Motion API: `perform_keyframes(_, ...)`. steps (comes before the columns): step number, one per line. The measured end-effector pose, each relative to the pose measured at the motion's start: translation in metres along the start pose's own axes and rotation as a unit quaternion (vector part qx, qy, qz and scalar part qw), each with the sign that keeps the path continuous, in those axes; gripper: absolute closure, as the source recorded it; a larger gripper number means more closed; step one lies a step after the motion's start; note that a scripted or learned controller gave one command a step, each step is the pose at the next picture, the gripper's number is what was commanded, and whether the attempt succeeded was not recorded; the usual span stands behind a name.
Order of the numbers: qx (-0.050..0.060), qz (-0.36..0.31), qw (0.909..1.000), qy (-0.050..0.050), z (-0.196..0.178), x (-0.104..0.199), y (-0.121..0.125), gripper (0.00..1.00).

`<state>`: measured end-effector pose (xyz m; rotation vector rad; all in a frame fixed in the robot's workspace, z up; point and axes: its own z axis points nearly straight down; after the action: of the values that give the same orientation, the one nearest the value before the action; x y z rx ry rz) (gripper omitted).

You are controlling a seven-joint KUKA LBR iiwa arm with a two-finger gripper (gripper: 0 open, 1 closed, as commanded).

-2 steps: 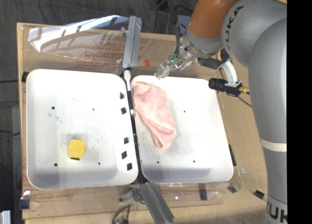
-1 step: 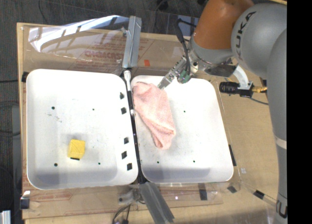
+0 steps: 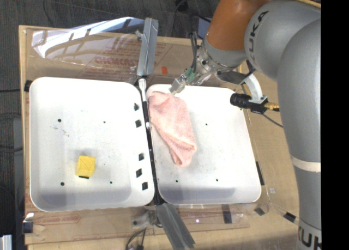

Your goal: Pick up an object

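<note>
A pink cloth [image 3: 172, 126] stretches in a long fold from the back left corner of the right bin [image 3: 229, 189] down toward its middle. Its left edge overlaps the rim between the two bins. My gripper [image 3: 177, 86] is at the cloth's top end, by the back rim of the right bin, with its fingers pinched together on the cloth's upper corner. A small yellow block [image 3: 85, 166] lies in the left bin [image 3: 54, 107], toward the front.
The grey arm with its orange band [image 3: 234, 17] fills the right side and reaches over the back of the right bin. A black cable connector [image 3: 245, 102] hangs over that bin's right part. A clear plastic sheet [image 3: 82, 39] lies behind the left bin.
</note>
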<state>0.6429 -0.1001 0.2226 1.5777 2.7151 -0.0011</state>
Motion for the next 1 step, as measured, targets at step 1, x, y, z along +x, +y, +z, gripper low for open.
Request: perform_keyframes(1, 0.000, 0.149, 0.9888, 0.000, 0.0232, -0.0235, 0.0025, 1.00)
